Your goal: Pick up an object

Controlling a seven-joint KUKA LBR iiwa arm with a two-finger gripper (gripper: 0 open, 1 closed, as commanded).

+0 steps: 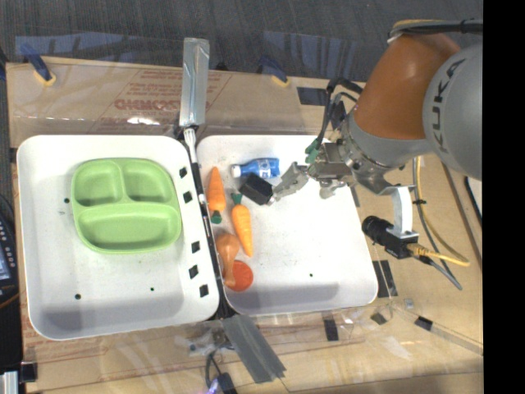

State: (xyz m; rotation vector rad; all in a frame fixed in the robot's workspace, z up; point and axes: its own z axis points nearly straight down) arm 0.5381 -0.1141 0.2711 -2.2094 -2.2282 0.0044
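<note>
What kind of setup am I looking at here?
Probably a robot lab bench: two white bins taped to a cardboard-covered table, toy carrots and a green divided plate, with the KUKA arm reaching in.

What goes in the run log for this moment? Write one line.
gripper over right bin | next to black object | hold unconfirmed | green plate in left bin

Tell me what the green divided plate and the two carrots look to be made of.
Green divided plate: likely moulded plastic, matte to satin, one even colour with soft rounded compartment walls. Carrots: probably plastic toy food, smooth and uniformly orange with tidy green tips; real ones cannot be ruled out from this view.
</note>
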